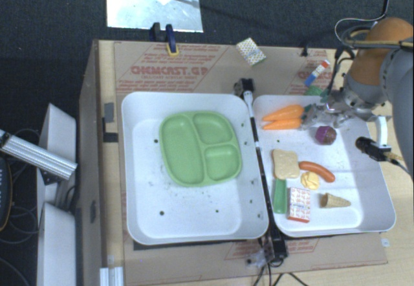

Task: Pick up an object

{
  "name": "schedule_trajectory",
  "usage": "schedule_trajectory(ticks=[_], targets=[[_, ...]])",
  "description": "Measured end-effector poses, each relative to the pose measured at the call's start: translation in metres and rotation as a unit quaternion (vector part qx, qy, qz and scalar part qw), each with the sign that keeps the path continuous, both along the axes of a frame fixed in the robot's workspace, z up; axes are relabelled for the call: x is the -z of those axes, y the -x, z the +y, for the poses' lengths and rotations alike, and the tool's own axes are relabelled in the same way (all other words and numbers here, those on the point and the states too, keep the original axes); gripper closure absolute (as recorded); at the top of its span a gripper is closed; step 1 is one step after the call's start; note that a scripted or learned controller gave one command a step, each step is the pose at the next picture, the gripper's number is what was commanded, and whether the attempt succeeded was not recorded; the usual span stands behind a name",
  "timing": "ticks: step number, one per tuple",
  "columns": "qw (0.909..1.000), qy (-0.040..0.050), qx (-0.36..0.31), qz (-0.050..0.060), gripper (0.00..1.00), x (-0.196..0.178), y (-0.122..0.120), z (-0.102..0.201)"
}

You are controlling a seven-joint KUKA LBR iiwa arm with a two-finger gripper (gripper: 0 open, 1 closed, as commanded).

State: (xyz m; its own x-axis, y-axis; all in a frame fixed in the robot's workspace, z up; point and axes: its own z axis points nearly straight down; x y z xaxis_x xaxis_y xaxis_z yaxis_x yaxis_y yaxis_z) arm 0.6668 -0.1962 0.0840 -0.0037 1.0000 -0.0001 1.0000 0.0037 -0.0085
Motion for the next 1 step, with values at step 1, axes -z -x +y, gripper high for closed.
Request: schedule_trajectory(ticks=[1], targets=[[1.0,-0.001,-0.002,0.001,1.0,-0.011,-0.0005,0.0009]])
